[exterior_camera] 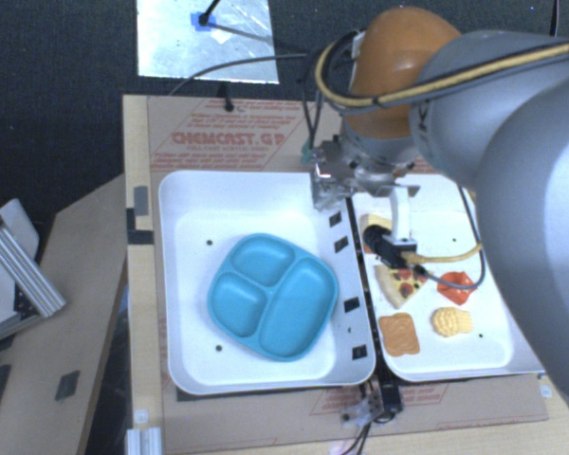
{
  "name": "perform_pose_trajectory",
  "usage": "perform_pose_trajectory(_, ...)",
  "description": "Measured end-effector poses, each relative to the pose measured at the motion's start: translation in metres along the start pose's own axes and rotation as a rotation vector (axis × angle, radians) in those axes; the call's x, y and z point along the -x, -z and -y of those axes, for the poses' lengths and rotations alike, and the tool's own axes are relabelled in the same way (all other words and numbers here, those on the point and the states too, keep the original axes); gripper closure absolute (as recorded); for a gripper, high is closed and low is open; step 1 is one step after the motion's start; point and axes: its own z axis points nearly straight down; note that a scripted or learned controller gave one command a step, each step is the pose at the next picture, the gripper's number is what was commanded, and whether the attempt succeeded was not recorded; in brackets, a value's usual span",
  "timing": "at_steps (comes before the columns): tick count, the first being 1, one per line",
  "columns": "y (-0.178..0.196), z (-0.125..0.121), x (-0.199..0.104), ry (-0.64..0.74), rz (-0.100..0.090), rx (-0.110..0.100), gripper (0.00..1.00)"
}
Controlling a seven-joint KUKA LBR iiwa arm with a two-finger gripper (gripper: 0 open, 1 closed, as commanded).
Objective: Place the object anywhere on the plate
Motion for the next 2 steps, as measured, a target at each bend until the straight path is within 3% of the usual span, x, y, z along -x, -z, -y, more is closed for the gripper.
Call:
perform_pose_trajectory(1, -0.0046, 0.0008, -0.0273, -0.002, 0.001, -0.001, 1.0)
perform_pose_trajectory(2, -0.0078, 0.0069, -0.0254, -0.007, 0.002, -0.002, 1.0)
